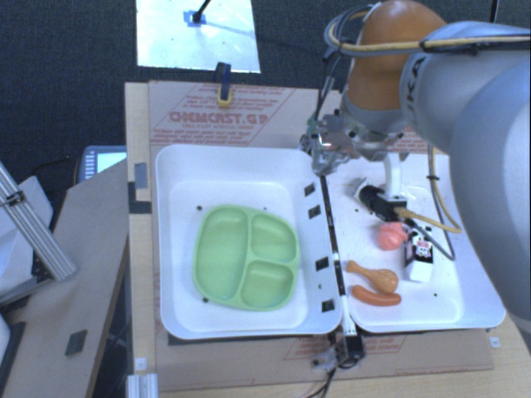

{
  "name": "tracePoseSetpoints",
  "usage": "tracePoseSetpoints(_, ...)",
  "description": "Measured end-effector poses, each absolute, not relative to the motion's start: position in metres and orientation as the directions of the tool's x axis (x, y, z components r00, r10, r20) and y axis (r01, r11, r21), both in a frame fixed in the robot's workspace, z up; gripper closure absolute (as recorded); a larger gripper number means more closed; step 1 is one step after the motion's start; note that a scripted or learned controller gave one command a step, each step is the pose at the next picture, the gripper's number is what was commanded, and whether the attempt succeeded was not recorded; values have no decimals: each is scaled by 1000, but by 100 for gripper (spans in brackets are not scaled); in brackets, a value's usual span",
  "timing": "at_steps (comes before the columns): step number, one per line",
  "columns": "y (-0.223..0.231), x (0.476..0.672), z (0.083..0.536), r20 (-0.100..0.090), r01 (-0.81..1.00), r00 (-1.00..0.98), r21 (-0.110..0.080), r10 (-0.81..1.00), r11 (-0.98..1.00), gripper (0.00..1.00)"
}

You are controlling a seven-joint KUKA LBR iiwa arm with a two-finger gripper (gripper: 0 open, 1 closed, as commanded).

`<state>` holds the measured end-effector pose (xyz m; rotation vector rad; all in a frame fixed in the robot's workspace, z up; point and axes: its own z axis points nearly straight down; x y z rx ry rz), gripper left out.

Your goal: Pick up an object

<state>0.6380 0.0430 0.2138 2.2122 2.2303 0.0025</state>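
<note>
1. My gripper (323, 157) hangs over the far end of the wall shared by the two bins, at the far-left corner of the right bin (452, 305). I cannot tell whether it is open or closed, and I see nothing held in it.
2. The things I could pick all lie apart from it, in the near half of the right bin.
3. A pink ball (391, 237) sits about mid-bin, with a small white carton (419, 259) just beside it, towards the right edge.
4. A tan toy drumstick (377, 277) lies nearer the front edge, and an orange sausage (376, 296) lies just in front of it, roughly parallel.
5. The left bin (178, 189) holds a green divided plate (245, 257), flat, towards its front edge.
</note>
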Motion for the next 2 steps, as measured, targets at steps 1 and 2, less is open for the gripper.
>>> tracePoseSetpoints(1,91,638,211,1,1000,-8,2,1000,8,100)
tracePoseSetpoints(2,88,638,211,1,1000,-5,1,1000,5,0)
